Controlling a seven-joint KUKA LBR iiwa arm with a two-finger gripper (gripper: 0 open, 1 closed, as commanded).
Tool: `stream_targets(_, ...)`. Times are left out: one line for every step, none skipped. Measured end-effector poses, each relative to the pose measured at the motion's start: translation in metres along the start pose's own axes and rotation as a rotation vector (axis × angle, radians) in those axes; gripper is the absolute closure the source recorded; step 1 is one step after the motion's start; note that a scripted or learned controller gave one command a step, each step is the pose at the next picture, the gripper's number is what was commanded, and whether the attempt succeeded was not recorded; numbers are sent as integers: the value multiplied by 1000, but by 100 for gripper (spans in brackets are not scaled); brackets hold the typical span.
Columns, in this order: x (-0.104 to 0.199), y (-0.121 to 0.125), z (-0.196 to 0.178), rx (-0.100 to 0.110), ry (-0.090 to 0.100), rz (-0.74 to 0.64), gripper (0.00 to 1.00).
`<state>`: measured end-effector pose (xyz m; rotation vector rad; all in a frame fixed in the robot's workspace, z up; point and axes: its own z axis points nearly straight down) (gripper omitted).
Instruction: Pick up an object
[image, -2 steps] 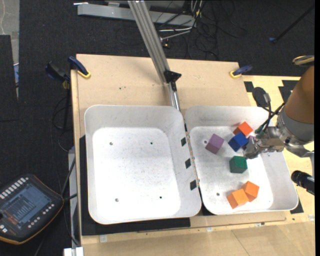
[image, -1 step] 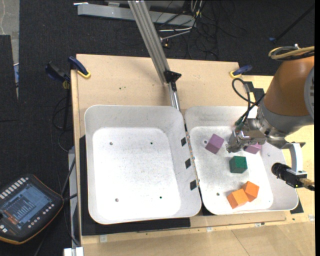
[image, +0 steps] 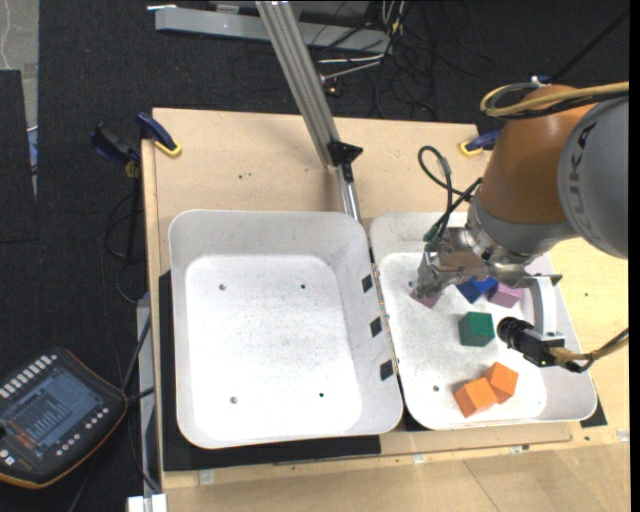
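We see two shallow white bins side by side on a tan wooden surface (image: 250, 150). The left bin (image: 190, 300) takes up the middle of the frame, and its floor shows only a few dark specks. The right bin (image: 420, 400) sits in the lower right part of the frame and carries the blocks.

The grey arm (image: 590, 170), with its orange band (image: 530, 150), comes in from the upper right and bends down over the top of the right bin. Its gripper (image: 432, 280) hangs low over the bin's upper left area, just above a purple block (image: 427, 296) that lies at its tip. We cannot tell whether the fingers are spread or pressed together, nor whether they touch the purple block.

Just right of the gripper we see a blue block (image: 476, 290), partly covered by the wrist, and beside it a lighter purple block (image: 506, 296). Below these lies a green block (image: 477, 329), near the middle of the bin. Toward the bin's lower edge two orange blocks sit touching each other: a larger one (image: 473, 396) and a smaller one (image: 503, 381) up and to its right.

A black cylindrical fitting (image: 525, 340) with a cable lies over the bin's right side. A slanted metal rail (image: 305, 80) runs from the top of the frame down toward the gap between the bins. A handheld control pendant (image: 45, 415) rests in the lower left corner.
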<state>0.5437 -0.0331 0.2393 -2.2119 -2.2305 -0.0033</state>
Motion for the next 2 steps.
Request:
stream_targets(47, 22, -9, -2, 0, 0, 100)
stream_targets(98, 36, 0, 0, -1, 1, 100)
